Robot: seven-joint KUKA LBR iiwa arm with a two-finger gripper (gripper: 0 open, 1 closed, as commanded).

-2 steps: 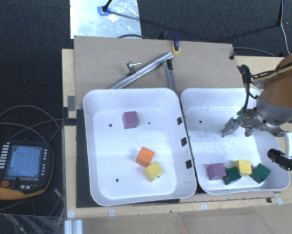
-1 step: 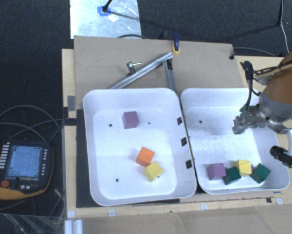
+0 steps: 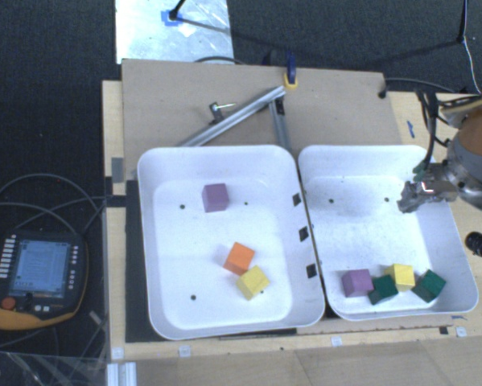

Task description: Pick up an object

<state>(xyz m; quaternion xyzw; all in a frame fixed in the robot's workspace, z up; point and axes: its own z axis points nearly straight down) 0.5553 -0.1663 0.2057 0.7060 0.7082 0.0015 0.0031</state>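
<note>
While the left shallow white plastic bin [image 3: 156, 215] holds a matte purple cube [image 3: 215, 197], an orange cube [image 3: 240, 257] and a touching yellow cube [image 3: 253, 281], the right white bin [image 3: 361, 163] gathers four blocks at its near edge: purple cube [image 3: 356, 281], dark green block [image 3: 381, 289], small yellow cube [image 3: 403, 276], second green block [image 3: 428, 285]. Well above them, near the bin's right wall, hangs the grey metal gripper [image 3: 416, 193], with nothing seen in it.

A: Where is there room in the right bin [image 3: 361, 161]?
B: Its upper and middle floor lies bare. The purple cube [image 3: 356, 281], two green cubes [image 3: 382, 289] and yellow cube [image 3: 403, 276] crowd the lower edge.
A: And the left bin [image 3: 168, 167]?
B: Three cubes [image 3: 240, 257] stand apart around mid-frame, with open floor at its corners.
</note>
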